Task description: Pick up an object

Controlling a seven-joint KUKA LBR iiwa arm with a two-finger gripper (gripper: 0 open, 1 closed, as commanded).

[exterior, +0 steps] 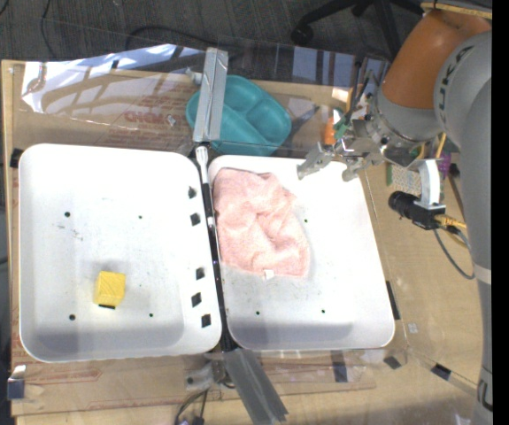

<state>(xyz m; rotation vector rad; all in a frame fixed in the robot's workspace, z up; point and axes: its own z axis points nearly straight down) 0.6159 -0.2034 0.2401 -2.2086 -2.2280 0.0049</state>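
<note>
Your gripper (332,164) hangs spread and empty; pinch the soft, light pink cloth (258,222) at a raised fold.

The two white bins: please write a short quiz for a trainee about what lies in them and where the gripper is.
1. True or false: the yellow block lies in the left bin.
2. What lies in the right bin? A) pink cloth B) teal tray C) yellow block
3. Fill in: the gripper is at the ____ edge of the right bin.

Key: 1 true. 2 A, the pink cloth. 3 far.
</note>
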